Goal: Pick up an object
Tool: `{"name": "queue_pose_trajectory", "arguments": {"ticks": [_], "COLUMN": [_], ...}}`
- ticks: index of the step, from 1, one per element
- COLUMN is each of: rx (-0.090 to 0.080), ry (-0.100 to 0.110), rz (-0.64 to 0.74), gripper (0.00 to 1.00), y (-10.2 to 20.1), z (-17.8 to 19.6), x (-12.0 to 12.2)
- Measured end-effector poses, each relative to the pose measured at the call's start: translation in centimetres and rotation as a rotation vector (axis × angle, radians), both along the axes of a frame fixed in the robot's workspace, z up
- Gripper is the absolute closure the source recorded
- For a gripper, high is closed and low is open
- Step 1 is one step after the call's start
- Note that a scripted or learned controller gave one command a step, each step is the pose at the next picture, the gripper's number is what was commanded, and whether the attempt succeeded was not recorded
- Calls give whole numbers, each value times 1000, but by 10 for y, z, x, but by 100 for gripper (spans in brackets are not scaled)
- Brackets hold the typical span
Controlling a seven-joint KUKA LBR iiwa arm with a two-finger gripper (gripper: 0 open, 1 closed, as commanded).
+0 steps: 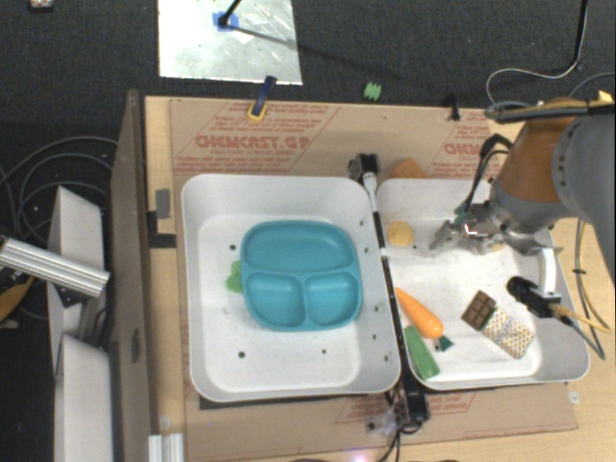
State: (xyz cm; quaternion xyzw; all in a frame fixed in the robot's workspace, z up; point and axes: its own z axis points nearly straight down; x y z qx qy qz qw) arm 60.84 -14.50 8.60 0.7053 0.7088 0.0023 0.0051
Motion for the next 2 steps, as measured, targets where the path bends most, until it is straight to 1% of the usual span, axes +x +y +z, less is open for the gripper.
{"name": "queue_pose_trajectory", "arguments": {"ticks": [1, 2], "rx": [-3, 3], "ry": [-5, 11], "rz": [-5, -1], "gripper": [0, 0], "y": [-57, -61], "z": [115, 45], "x": [38, 50]}}
